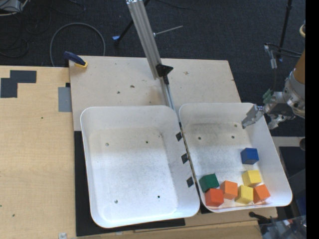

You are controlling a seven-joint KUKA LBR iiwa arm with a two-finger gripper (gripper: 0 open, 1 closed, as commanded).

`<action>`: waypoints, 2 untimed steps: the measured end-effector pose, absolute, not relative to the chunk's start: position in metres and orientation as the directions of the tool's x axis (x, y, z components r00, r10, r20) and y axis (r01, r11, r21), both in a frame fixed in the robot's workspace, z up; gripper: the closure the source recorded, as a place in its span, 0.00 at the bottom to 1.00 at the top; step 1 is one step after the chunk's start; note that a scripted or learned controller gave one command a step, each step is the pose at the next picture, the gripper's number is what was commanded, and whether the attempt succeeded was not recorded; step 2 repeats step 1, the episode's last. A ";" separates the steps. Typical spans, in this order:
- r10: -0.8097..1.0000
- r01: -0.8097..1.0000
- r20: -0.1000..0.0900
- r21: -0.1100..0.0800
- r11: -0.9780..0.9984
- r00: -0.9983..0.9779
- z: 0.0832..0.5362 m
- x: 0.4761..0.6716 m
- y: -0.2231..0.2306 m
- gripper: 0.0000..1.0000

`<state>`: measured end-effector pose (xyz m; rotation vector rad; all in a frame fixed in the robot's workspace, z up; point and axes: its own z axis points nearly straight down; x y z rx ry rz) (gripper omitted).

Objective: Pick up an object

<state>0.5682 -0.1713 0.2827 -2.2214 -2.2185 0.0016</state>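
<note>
Several small cubes lie in the right bin (227,116). A blue cube (249,156) sits alone near the right wall. Along the front edge cluster a green cube (209,181), a red-orange cube (215,197), an orange cube (230,188), two yellow cubes (252,177) (244,194) and another orange cube (261,193). My gripper (259,123) hangs over the bin's far right corner, above and behind the blue cube. Its fingers (248,118) stand open with nothing between them.
The left bin (129,118) lies beside the right one, with black clips along the shared wall. A slanted aluminium rail (147,36) rises behind the bins. A blue and yellow clamp (75,59) sits at the board's far left corner.
</note>
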 end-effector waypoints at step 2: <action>1.000 1.000 0.002 -0.002 -0.002 0.002 0.306 0.523 -0.155 0.00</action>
